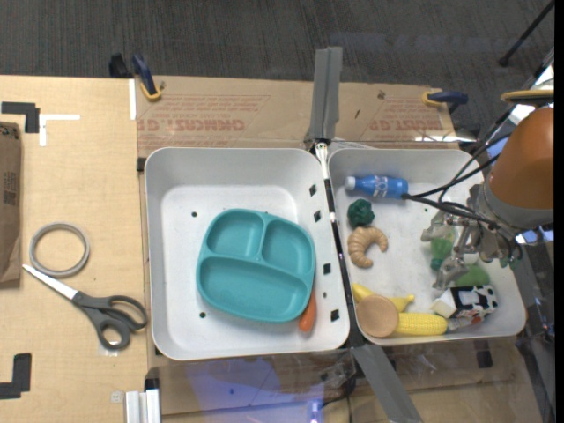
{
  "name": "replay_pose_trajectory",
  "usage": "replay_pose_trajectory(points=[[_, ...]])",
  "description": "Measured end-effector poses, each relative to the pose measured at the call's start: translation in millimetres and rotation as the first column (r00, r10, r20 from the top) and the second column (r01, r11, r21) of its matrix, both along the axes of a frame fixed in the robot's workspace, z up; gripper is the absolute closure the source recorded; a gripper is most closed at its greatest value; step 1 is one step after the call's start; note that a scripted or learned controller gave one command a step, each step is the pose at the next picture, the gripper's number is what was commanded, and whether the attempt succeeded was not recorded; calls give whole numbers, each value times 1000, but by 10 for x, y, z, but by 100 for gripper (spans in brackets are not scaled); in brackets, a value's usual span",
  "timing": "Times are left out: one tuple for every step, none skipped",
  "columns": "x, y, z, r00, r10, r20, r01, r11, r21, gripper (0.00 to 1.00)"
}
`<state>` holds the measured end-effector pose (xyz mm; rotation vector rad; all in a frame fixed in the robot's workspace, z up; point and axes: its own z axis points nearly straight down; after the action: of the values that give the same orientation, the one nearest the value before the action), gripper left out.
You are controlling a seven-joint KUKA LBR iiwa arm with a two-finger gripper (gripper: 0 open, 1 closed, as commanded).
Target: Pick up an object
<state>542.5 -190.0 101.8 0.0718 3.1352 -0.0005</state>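
Note:
My gripper hangs low over the right side of the right bin, below the orange band of the arm. A small green object lies right at the gripper's left side, partly hidden by it. Whether it is gripped does not show. In the same bin lie a blue bottle, a dark green piece, a croissant, a yellow banana, a tan round scoop, a corn cob and a black-and-white toy.
The left bin holds a teal divided plate with a carrot at its lower right edge. On the bench to the left lie scissors and a tape ring. Cables run across the right bin's back.

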Motion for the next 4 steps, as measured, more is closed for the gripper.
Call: replay_pose_trajectory(points=[[-12, -5, -96, 995, -99, -3, 99, 995, 2, 0], [4, 4, 0, 995, -96, 0, 96, 995, 1, 100], [5, 6, 0, 995, -96, 0, 96, 995, 1, 0], [-134, -90, -90, 990, -143, -2, 143, 990, 1, 0]])
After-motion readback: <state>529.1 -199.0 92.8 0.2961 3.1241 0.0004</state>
